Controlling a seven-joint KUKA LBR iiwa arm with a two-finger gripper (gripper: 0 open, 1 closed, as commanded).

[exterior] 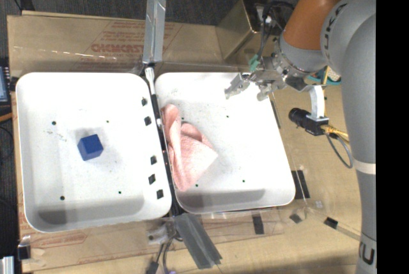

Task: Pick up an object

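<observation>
A pink cloth (185, 150) lies crumpled against the left wall of the right bin (268, 167). A blue cube (91, 146) rests in the left bin (38, 94), left of its middle. My gripper (248, 89) hangs over the far right part of the right bin, well up and to the right of the cloth. Its two fingers stand apart, open, with nothing between them.
A grey metal divider post (153, 30) stands between the bins at the back. A cardboard sheet (77, 43) lies behind the left bin. A tan box (239, 27) sits behind the right bin, close to my wrist.
</observation>
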